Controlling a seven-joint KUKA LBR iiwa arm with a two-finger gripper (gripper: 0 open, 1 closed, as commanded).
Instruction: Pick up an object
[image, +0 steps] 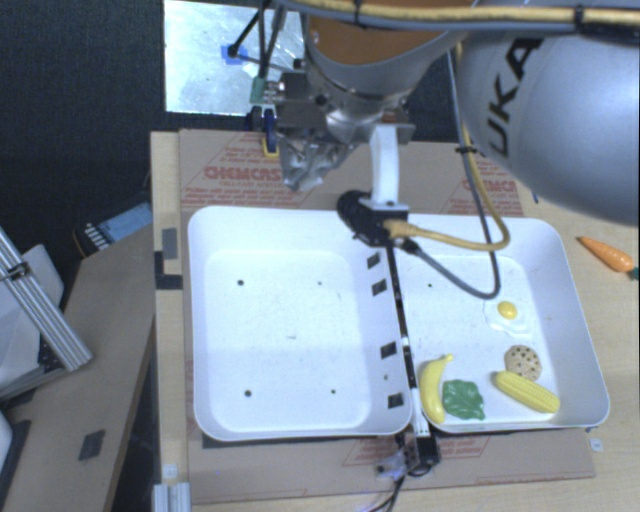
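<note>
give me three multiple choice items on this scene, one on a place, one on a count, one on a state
1. Where are the toy foods?
A. right bin, near corner
B. left bin, centre
C. on the cardboard behind the bins

2. How many yellow bananas lie in the right bin?
A. three
B. one
C. none

3. Where is the claw?
A. down among the toys
B. raised above the bins' far edge
C. pressed into the left bin

Answers:
1 A: banana, green leaf, cookie, corn and fried egg cluster there.
2 B: one banana.
3 B: the claw hangs over the cardboard.
</note>
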